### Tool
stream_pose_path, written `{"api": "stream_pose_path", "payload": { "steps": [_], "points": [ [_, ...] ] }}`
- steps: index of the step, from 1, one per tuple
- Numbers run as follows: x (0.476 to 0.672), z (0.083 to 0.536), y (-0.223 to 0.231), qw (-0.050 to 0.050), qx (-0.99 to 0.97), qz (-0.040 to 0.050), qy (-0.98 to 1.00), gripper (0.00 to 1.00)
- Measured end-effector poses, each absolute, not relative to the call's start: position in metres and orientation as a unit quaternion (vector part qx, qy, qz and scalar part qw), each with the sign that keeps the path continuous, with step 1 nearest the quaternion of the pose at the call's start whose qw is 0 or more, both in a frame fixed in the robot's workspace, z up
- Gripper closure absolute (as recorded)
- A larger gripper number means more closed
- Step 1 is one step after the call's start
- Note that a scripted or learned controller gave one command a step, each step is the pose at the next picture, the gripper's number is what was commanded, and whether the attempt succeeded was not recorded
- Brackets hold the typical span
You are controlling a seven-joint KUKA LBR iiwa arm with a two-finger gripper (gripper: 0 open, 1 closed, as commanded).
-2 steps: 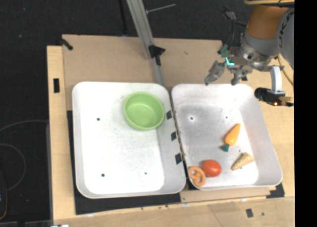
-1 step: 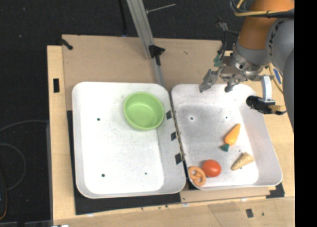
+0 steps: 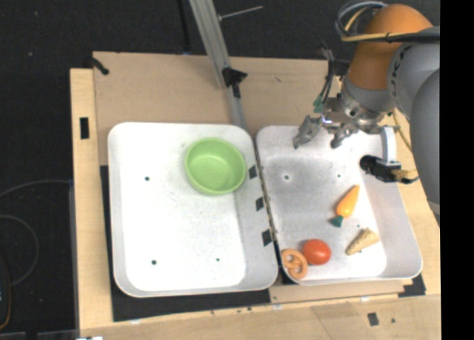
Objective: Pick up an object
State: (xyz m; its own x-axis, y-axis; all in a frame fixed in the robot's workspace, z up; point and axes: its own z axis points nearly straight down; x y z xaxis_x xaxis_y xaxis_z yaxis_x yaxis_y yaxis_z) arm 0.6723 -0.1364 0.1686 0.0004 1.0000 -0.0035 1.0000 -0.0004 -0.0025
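Note:
My gripper (image 3: 320, 137) hangs over the far edge of the right bin (image 3: 296, 183), its two fingers spread apart and open, nothing between them. In the same bin lie an orange carrot (image 3: 346, 203) near the right side, a beige cone-shaped piece (image 3: 361, 241) below it, a red tomato (image 3: 317, 251) by the near edge and an orange pretzel-like piece (image 3: 294, 263) in the near left corner. All of these sit well toward the near side of the bin, away from the gripper.
A green bowl (image 3: 215, 166) stands in the far right part of the left bin (image 3: 148, 242). A slanted metal pole (image 3: 211, 35) rises behind the two bins. The wooden bench (image 3: 148, 87) surrounds both bins.

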Motion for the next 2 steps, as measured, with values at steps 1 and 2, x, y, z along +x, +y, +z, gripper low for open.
{"api": "stream_pose_path", "payload": {
  "steps": [1, 2],
  "points": [
    [0.670, 0.107, -0.144, -0.001, 0.708, -0.0027, 0.706, 0.00],
    [0.672, 0.123, -0.145, 0.003, 0.708, 0.0004, 0.706, 1.00]
  ]
}}
